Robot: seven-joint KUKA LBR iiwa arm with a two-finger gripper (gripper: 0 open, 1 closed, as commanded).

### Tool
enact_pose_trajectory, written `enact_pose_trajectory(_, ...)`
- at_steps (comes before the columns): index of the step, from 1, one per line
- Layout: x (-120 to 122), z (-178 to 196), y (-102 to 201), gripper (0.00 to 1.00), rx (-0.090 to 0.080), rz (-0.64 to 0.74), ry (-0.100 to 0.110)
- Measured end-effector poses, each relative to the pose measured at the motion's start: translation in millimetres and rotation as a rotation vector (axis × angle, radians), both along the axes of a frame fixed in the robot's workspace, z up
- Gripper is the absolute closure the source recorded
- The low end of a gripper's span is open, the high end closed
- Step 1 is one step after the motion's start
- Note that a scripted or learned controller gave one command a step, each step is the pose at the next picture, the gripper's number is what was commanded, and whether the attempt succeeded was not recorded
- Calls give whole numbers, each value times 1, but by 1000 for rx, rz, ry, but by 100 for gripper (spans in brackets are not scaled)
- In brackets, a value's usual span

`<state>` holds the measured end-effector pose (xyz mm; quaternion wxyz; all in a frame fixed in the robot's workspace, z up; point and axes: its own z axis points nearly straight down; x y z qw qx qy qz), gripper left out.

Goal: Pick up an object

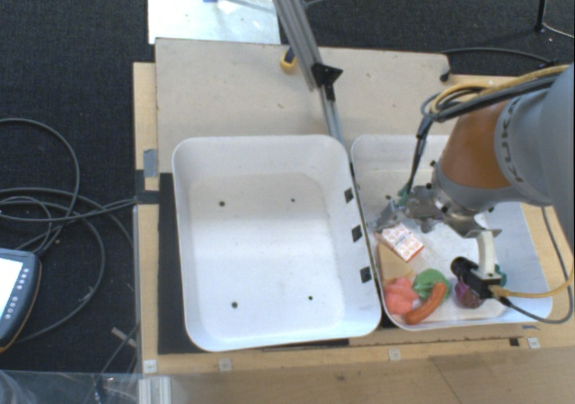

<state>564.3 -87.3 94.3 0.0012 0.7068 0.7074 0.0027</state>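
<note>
Grey arm with orange band (490, 155) reaches over the right shallow white bin (386, 155); the left white bin (269, 241) lies beside it.
Its gripper (402, 206) hangs just above a small white-and-orange box (402, 242); jaw state unclear, perhaps blurred. Nearer lie a pink lump (399, 290), green piece (430, 280), orange carrot-like stick (427, 304) and dark purple object (467, 294).

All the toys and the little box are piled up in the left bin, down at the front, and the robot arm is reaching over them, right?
Not quite. The camera view shows the toys and the little box in the right bin, not the left bin. The rest holds: they sit at its front, and the robot arm reaches over them.
</note>
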Motion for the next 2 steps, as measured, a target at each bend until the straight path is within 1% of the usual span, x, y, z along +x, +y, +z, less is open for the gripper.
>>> enact_pose_trajectory(1,1,11,0,100,0,0,-3)
enact_pose_trajectory(2,-1,63,-10,100,-3,-1,0)
